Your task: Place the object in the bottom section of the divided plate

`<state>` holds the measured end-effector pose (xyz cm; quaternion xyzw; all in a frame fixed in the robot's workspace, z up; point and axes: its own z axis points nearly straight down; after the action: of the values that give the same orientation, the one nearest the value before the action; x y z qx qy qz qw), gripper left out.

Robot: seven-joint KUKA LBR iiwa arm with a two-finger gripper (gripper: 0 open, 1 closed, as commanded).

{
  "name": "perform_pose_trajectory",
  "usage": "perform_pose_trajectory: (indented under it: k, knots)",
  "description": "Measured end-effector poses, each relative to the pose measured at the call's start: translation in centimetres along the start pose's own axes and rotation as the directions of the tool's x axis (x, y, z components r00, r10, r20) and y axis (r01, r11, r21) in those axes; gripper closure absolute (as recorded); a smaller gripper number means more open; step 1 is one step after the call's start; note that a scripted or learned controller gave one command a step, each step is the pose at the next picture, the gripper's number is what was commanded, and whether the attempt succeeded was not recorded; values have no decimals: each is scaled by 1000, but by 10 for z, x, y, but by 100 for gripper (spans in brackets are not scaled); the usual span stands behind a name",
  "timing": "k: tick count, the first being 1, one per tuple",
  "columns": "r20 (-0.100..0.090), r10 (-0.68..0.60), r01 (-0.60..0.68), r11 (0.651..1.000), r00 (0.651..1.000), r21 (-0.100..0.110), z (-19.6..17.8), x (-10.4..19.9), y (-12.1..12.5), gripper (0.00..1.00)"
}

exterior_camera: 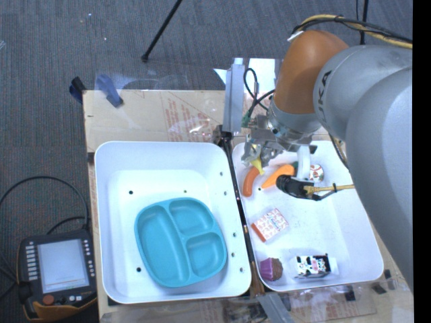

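1. Camera view from above: the gripper [264,155] hangs low over the far end of the right bin [350,244], among small toy foods.
2. Whether it grips anything, I cannot tell.
3. Just beneath lie an orange sausage-shaped toy [250,180] and a carrot-like piece [277,176], either possibly the target.
4. Both look light, stiff and smooth; a grasp across the middle seems safest.
5. The blue divided plate [180,241] waits in the left bin [114,180].
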<state>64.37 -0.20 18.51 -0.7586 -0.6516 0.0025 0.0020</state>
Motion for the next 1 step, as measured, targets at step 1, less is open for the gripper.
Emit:
perform_pose_trajectory:
  k: [1]
  knots:
    - [-1,30,-30,1000,1000,0,-8,50,-60,100]
